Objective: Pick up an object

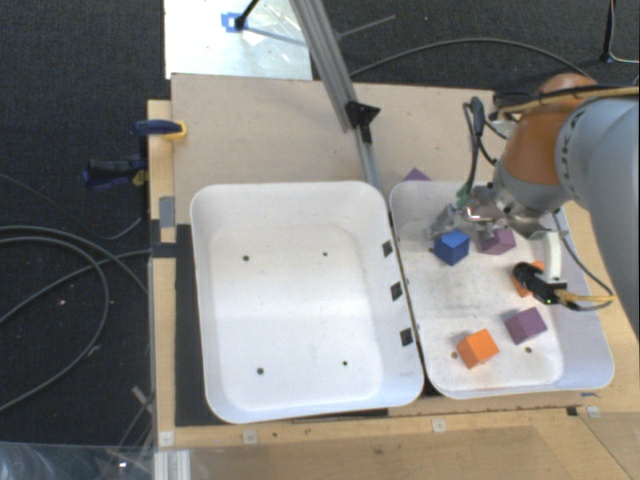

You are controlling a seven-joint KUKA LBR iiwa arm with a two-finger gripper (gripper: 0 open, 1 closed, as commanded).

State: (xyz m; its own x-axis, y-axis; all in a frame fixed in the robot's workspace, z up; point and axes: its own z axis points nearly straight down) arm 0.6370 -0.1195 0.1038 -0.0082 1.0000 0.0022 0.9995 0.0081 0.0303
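My gripper (pixel 468 216) hangs low over the far part of the right bin (pixel 580 368), with the grey arm reaching in from the right. A blue cube (pixel 451 246) lies just in front of it, touching or nearly touching its tip. A purple cube (pixel 497 239) sits close to the gripper's right side, partly covered by it. I cannot make out whether either cube is held. Nearer the front of the same bin lie an orange cube (pixel 478 348) and a second purple cube (pixel 525 324).
The left bin (pixel 215 218) stands beside the right one, their rims meeting mid-bench. A small purple piece (pixel 416 176) rests on the bench behind the right bin. A slanted metal pole (pixel 330 58) crosses above the bench's back.
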